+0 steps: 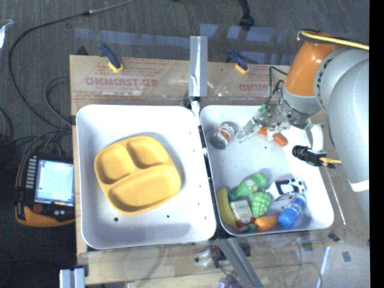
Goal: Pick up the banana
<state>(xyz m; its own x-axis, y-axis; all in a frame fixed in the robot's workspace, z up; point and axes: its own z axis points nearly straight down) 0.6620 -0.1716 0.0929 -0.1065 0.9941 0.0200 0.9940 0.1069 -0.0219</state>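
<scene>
The banana [222, 206] lies at the left end of a heap of things in the near part of the right bin [211, 161], its length running along the bin's left wall. Just beside it sit a small carton [240, 210], green grapes [259, 201] and another green piece [251, 184]; an orange carrot [264, 222] and a blue bottle [290, 213] lie along the near wall.

The arm [336, 95] reaches in from the right, and its gripper [259, 125] hangs over the far part of the same bin, well apart from the banana. I cannot tell how the jaws stand; nothing is seen between them. A small can [223, 134] lies on its side near the gripper.

The left bin [90, 125] holds a yellow divided tray [138, 173]. Both bins rest on the desk [132, 83].
</scene>
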